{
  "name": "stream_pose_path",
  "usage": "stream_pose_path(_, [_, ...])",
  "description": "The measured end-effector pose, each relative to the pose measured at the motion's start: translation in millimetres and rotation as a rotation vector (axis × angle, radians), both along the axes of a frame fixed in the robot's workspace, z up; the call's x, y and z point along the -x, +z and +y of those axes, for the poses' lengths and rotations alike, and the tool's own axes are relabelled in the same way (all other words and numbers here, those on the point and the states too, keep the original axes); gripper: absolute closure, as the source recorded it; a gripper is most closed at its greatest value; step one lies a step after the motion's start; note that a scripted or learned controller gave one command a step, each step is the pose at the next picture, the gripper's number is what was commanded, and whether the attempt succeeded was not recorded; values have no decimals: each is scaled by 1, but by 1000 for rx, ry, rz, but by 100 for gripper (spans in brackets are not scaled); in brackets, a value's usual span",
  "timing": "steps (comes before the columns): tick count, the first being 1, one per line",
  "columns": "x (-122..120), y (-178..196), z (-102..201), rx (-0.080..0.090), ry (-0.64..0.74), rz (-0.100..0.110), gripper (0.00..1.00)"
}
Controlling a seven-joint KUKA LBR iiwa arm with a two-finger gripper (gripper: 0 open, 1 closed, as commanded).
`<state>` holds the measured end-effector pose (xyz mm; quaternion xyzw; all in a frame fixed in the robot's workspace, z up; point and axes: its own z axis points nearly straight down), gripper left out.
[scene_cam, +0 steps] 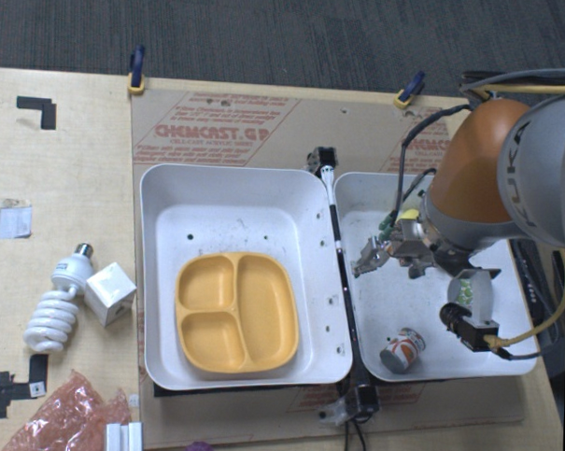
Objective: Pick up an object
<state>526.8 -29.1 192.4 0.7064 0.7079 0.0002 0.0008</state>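
Object to pick: a small can with red and white markings, lying on its side in the right bin, near that bin's front edge.
Second object: a small pale, greenish item sits in the same bin toward its right side, partly hidden by the arm; what it is cannot be told.
Gripper: the gripper hangs over the middle of the right bin, behind the can and apart from it. Nothing shows between its fingers; how wide they stand cannot be told.
Arm: the grey and orange arm reaches in from the table's right edge and covers the bin's back right corner.
Left bin: the left bin holds a yellow divided plate near its front.
Table's left side: a spiral light bulb, a small white box and a reddish mesh bag lie outside the bins.
Risk: the can looks round and lies flat, so in my judgement it could roll or squirt away as the fingers close. It is also close to the front wall, which may block one finger.
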Motion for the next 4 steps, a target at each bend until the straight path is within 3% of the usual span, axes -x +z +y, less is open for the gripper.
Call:
stream_pose_path(1, [-32, -100, -66, 0, -3, 2, 0])
stream_pose_path(2, [-32, -90, -66, 1, -1, 1, 100])
stream_pose_path(3, [-32, -90, -66, 1, -1, 1, 0])
stream_pose_path(4, [4, -100, -68, -1, -4, 2, 0])
